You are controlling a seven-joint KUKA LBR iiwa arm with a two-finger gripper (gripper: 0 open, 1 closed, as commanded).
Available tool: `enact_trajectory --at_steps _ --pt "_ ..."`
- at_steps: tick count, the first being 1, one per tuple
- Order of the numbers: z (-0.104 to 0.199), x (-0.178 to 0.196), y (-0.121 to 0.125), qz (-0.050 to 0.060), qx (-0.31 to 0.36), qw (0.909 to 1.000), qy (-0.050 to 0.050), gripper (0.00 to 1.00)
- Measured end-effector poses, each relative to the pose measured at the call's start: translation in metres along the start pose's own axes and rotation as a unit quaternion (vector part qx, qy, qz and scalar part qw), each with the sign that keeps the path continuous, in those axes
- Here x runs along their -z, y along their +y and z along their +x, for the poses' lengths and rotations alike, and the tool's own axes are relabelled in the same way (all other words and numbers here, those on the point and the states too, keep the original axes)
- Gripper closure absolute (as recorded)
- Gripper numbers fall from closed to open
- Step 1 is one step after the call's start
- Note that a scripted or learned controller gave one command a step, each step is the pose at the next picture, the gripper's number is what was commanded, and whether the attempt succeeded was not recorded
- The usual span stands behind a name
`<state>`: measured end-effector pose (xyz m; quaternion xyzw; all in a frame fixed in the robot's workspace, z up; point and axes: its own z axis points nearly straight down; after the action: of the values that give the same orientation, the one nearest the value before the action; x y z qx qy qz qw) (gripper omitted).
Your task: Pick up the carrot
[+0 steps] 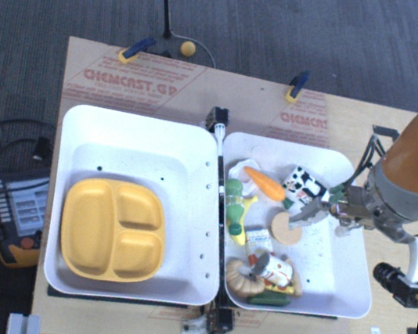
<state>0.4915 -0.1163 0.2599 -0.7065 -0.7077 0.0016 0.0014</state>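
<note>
The gripper point(306, 212) is seen over the right bin point(345, 300), its fingers spread and nothing pinched between them. The carrot point(265, 183) lies to its upper left, near but apart, beside a black-and-white toy point(302, 184).

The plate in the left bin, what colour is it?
Yellow: the plate shows clearly in the camera view.

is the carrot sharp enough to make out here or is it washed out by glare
Camera view: the carrot reads clearly as orange against the bright white right bin, though its edges are soft; lighting is even, with faint shadows under the yellow divided plate; the gripper looks slightly blurred.
</note>
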Motion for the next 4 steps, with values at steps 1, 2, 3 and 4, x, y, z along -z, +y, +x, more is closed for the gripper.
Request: enact_trajectory --at_steps 1,2,3,4 --pt "0.005 -0.048 0.063 0.002 -0.057 0.9984 0.0 0.0" --pt "0.02 -0.164 0.096 -0.001 -0.217 0.9763 0.001 0.0" --pt "0.02 -0.157 0.094 0.003 -0.216 0.9764 0.0 1.0" --pt "0.119 -0.075 0.08 -0.001 -0.32 0.9473 0.001 1.0"
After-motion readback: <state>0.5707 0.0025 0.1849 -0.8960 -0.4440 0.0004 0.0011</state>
